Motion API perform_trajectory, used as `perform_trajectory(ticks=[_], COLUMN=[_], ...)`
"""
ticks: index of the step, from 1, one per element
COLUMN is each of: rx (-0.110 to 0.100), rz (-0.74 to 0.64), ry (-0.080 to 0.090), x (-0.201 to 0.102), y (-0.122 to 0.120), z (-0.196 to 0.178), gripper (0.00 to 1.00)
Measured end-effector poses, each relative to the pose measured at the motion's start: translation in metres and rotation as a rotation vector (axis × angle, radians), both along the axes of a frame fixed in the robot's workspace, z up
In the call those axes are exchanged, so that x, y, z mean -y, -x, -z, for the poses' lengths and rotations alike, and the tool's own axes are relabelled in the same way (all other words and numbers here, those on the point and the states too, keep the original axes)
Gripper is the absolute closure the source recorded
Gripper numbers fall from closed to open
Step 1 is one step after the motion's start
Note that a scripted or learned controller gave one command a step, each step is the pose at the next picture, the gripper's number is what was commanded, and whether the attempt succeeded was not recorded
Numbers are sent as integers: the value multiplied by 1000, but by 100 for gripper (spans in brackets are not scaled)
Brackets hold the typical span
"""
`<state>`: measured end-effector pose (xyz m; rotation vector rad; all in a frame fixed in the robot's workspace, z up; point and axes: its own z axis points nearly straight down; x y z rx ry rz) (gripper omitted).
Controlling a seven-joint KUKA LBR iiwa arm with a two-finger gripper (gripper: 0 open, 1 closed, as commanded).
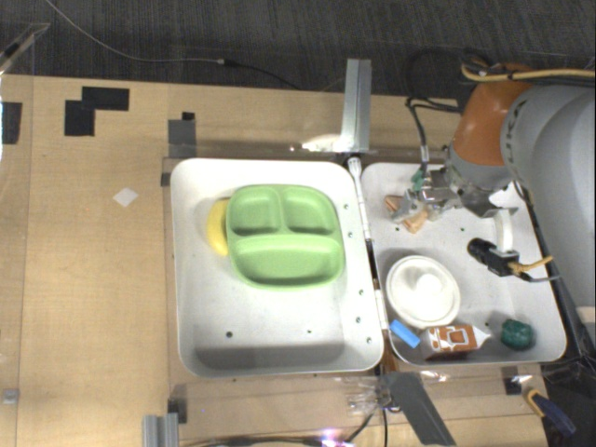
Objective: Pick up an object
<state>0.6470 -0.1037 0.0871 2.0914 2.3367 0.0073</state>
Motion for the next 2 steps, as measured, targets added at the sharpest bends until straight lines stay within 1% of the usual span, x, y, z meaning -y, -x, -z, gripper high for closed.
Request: perform_trajectory(ticks=[1, 2], rx=[0, 0], rz=[-336, -310], ry=[4, 2], x=[20, -48], y=[-24, 5], z=[-74, -100], gripper=[100, 100])
